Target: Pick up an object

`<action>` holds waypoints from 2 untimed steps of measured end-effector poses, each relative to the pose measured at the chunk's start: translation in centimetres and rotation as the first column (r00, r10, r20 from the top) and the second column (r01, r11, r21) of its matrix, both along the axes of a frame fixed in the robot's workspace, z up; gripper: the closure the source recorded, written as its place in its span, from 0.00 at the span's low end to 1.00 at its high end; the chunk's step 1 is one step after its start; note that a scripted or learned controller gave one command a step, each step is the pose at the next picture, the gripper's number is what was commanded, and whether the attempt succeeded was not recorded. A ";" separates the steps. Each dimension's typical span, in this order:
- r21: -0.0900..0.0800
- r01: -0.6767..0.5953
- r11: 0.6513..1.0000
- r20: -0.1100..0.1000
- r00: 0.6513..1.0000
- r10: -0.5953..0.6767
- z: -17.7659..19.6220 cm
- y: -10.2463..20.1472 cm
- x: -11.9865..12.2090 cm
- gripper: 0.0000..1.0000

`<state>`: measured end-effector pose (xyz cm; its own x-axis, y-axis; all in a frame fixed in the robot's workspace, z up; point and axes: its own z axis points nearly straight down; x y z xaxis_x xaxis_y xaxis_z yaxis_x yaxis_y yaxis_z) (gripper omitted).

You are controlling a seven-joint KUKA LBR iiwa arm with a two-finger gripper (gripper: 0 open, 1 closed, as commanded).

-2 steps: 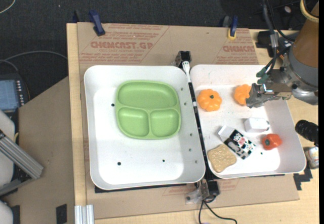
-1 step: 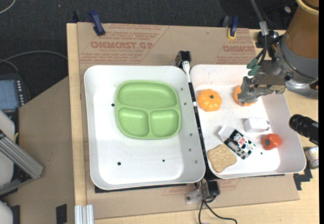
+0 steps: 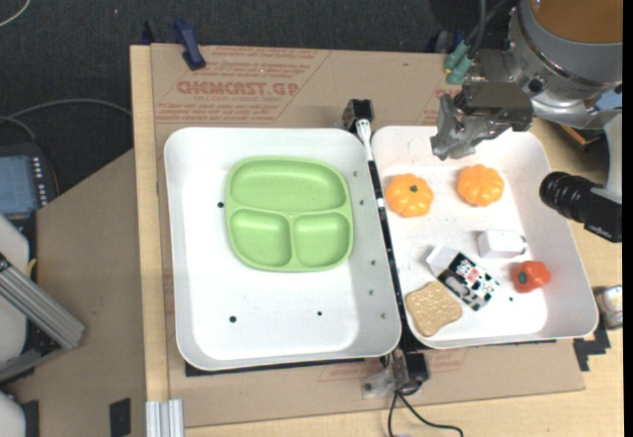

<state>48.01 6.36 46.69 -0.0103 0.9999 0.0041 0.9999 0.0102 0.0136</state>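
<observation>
Plainly, the nearest candidate is the orange pumpkin [image 3: 480, 184], a squat ribbed toy resting in the upper part of the right bin [image 3: 564, 257]; it sits just below and slightly right of the gripper [image 3: 453, 146], which hangs over the bin's back edge (whether its grip is open or closed cannot be told). A second pumpkin [image 3: 408, 195] lies lower left of it. Further down: a white block [image 3: 501, 244], a red tomato [image 3: 532, 276], a printed packet [image 3: 463, 277], a grainy cracker [image 3: 432, 307]. The left bin [image 3: 198, 257] holds a smooth green divided plate [image 3: 289, 214].
</observation>
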 end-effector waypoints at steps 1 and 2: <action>-0.005 0.008 1.000 -0.022 1.000 -0.008 -8.8 1.7 -0.1 1.00; -0.004 0.014 1.000 -0.007 1.000 -0.014 -5.2 -1.3 0.0 1.00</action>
